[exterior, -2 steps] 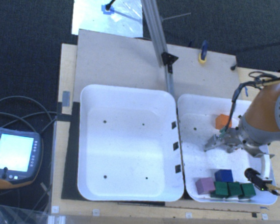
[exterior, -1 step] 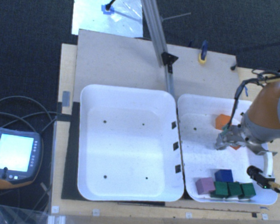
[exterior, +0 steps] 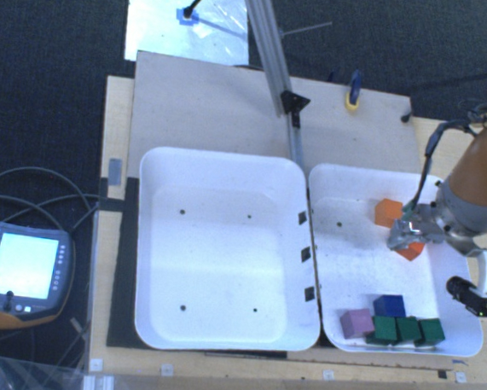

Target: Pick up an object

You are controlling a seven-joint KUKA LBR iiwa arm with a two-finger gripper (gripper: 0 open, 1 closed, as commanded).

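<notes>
My claw (exterior: 407,235) is hovering in the right white plastic bin (exterior: 339,268) over two orange blocks (exterior: 388,212); I cannot tell its state. Pink, blue and green blocks (exterior: 389,324) are sitting near the front.

Six small blocks lie in the right-hand bin (exterior: 335,242), on the right side of the frame. An orange block (exterior: 387,212) sits in the bin's upper right part, flat on the floor. Just below and right of it, a red-orange block (exterior: 411,251) shows only partly, its upper part hidden. Along the bin's lower right edge lies a tight cluster: a pink block (exterior: 355,322) at the left, a blue block (exterior: 390,305) above, and two dark green blocks (exterior: 385,329) (exterior: 429,330) side by side, touching one another.
</notes>
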